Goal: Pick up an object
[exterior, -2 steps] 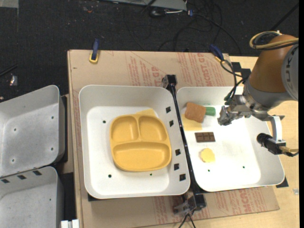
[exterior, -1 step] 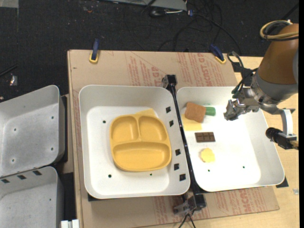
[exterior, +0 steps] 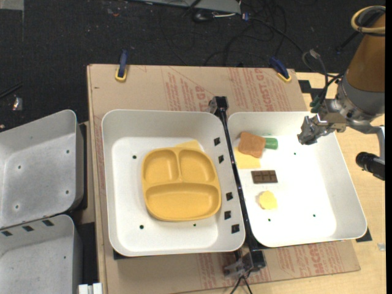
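Observation:
In the right bin (exterior: 318,219) lie several small things near its left side: an orange-brown block (exterior: 251,144) resting on a flat yellow slice (exterior: 247,159), a small green piece (exterior: 270,143), a dark brown chocolate bar (exterior: 264,177) and a round yellow piece (exterior: 267,199). My gripper (exterior: 309,130) hangs over the bin's upper right part, right of the green piece and apart from every object. Nothing shows between its fingers.
The left bin (exterior: 119,164) holds a yellow divided plate (exterior: 181,184). A black divider (exterior: 229,170) runs between the two bins. Spare white bin lids (exterior: 37,164) lie at the far left, off the bench. Blue and yellow clamps (exterior: 122,66) grip the board's far edge.

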Robot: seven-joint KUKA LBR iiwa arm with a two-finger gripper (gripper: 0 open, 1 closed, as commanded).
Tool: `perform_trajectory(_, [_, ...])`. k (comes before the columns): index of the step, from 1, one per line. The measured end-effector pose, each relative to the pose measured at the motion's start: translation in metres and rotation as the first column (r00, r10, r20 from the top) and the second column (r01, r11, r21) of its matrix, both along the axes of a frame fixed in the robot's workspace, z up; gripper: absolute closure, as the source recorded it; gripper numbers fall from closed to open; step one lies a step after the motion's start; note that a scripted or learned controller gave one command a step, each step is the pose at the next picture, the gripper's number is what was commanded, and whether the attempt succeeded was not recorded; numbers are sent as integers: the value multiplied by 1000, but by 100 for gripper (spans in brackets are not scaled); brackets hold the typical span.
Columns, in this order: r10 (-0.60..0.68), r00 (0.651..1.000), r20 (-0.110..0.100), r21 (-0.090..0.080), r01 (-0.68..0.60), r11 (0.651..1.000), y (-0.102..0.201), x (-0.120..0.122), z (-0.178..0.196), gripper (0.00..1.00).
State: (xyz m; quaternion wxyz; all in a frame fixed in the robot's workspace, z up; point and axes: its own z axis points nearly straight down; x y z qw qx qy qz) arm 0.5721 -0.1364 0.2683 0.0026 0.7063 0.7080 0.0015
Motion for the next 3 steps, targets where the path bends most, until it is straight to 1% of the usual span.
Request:
perform_trajectory(1, [5, 1000, -3, 1, -5, 1000, 54, 18, -1, 100])
perform_trajectory(2, [4, 1000, -4, 1, -4, 1000, 104, 24, 1, 100])
perform_trajectory(3, [4, 1000, -4, 1, -4, 1000, 158, 36, -1, 100])
